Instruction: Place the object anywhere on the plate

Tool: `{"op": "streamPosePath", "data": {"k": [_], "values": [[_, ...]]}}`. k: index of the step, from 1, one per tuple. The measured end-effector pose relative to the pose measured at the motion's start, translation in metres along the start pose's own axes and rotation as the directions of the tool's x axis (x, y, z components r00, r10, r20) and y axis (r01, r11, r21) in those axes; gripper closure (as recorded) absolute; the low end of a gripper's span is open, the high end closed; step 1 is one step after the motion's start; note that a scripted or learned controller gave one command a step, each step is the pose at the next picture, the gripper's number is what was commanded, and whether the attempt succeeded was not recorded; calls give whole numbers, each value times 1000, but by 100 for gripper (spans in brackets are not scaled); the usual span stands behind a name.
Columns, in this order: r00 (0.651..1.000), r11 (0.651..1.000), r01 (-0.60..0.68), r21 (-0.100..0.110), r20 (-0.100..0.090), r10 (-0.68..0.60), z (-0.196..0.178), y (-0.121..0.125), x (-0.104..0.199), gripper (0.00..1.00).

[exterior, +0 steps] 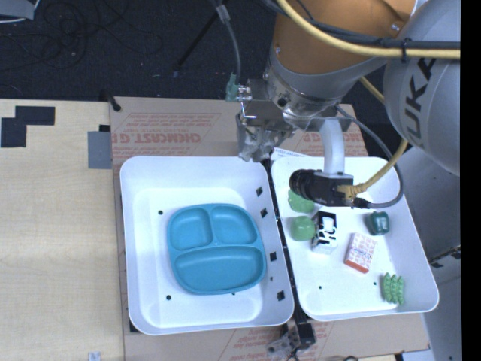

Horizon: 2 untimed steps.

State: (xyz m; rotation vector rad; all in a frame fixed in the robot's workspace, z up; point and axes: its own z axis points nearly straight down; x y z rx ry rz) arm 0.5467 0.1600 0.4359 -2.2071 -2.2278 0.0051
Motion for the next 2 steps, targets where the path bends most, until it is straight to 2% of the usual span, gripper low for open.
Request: {"op": "streamPosePath", "data": {"k": [1,2], "values": [[1000,1000,-1,1,3,1,33,-17,73,100],[1000,1000,-3,1,5,3,22,-16,70,100]]}}
